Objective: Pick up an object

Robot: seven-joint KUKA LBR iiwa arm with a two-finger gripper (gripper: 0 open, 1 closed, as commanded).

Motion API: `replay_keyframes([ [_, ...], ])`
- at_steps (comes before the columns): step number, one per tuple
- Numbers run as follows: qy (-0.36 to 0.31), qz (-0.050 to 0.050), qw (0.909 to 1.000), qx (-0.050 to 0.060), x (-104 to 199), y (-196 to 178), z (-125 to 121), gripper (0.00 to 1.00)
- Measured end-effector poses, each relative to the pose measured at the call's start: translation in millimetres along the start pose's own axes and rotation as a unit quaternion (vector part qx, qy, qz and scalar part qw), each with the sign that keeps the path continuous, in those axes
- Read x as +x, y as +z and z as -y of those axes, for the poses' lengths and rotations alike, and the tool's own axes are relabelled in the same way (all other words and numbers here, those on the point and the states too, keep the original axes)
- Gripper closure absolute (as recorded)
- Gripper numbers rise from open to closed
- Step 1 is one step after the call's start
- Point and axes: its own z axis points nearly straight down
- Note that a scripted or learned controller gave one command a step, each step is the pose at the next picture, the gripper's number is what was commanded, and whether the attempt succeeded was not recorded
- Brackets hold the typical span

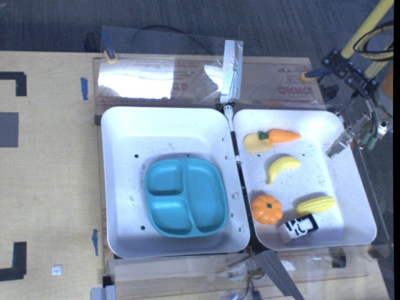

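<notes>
White right bin [350,230], camera view: carrot [282,136], banana [282,166], pumpkin [267,209], corn [315,204], black-and-white block [298,225] | gripper [353,135] at upper right rim, open or closed cannot be told | step: approach, nothing held | next: descend over one toy.

blue divided tray [185,197] in left bin [119,130] — wooden bench [50,167] beneath
</notes>
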Motion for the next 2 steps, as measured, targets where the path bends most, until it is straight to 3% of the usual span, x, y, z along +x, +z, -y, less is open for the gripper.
replay_keyframes([
  [1,-0.172,0.008,0.9850,-0.002,-37,-100,-3,1.00],
  [2,-0.288,0.005,0.9575,-0.002,-36,-115,-46,1.00],
])
